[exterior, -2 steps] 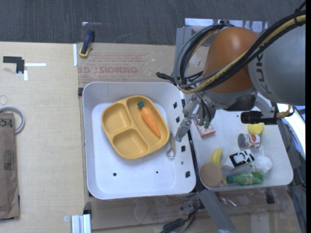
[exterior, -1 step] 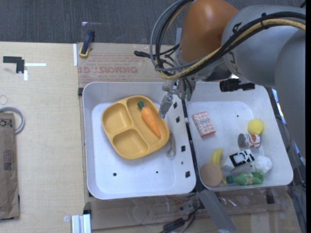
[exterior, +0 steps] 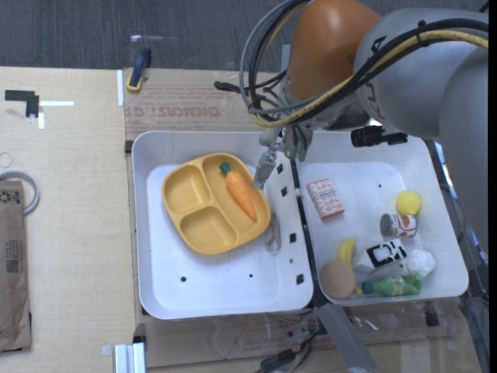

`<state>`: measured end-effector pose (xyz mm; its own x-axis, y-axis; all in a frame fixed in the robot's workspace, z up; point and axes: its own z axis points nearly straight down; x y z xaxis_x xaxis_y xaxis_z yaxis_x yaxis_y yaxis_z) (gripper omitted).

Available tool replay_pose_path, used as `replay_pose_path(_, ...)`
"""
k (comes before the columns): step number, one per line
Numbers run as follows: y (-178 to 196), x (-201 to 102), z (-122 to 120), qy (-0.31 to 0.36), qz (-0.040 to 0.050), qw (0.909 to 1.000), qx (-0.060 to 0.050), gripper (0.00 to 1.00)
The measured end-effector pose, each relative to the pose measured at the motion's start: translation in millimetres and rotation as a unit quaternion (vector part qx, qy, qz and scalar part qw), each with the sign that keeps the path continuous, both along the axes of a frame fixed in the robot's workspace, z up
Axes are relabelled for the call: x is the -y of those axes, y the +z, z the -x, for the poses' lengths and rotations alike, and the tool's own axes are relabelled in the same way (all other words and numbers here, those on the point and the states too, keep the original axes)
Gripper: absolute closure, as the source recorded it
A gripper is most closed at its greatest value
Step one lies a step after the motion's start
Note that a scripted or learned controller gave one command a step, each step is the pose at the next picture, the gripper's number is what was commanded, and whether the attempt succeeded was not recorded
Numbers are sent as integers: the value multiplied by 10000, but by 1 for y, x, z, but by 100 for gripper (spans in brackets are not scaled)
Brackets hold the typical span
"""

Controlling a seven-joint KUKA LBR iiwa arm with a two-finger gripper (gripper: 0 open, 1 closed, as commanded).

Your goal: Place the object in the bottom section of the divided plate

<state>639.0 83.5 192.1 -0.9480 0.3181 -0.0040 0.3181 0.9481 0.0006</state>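
Item: carrot (exterior: 241, 195), which we log lying in the divided plate (exterior: 180, 191); gripper (exterior: 265, 169) just beside, finger state we cannot tell; placement apparently complete.

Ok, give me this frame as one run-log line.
carrot: lying in plate right section | pincer: above carrot top, grip unclear | right bin: toys

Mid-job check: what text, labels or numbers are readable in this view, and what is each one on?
"CHEMCAST", red print seen upside down and mirrored, on the cardboard sheet behind the bins; a second line under it is too blurred to read.
Small box: red-and-white print, too small to read.
Small can: label unreadable.
Black-and-white item: markings unreadable.
Brown bag: black print, too blurred.
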Motion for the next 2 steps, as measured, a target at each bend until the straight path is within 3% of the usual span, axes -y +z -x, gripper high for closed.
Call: replay_pose_path(2, 0, 0, 0, 0, 0, 10000, 0, 0)
